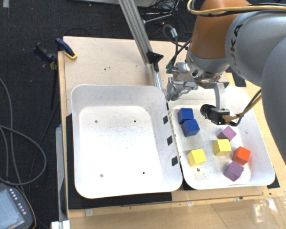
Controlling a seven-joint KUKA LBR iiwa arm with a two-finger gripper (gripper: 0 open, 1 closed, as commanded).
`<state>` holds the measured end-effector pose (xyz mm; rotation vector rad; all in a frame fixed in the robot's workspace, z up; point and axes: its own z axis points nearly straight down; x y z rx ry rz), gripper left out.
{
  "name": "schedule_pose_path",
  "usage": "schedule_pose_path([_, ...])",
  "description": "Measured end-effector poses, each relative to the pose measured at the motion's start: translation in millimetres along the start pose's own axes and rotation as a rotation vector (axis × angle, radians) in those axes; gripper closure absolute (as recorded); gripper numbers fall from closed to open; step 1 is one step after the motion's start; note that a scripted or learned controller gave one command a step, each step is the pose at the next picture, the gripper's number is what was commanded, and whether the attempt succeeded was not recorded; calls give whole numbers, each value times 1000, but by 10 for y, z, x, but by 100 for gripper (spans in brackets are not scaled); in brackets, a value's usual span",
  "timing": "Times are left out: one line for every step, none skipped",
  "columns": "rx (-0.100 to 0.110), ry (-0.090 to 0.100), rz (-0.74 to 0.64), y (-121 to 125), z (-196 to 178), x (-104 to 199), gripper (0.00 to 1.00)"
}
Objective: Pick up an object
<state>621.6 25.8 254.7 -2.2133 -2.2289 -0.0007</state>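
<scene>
Gripper (175,93) poised over right bin (257,175), far-left corner, just above blue blocks (187,120). Claw state: cannot tell, too blurred. Two blues touching, close to bin wall; risk of nudging both, or glancing off wall, and lifting nothing.

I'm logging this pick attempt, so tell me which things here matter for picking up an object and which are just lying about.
Part of the job:
gripper, above the right bin's far left corner
right bin
two blue blocks
two yellow blocks
two purple blocks
orange block

Just lying about:
left bin
blue and yellow clamp on the bench
cables on the floor
</scene>
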Motion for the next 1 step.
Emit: schedule_pose_path([0,0,0,81,135,435,100])
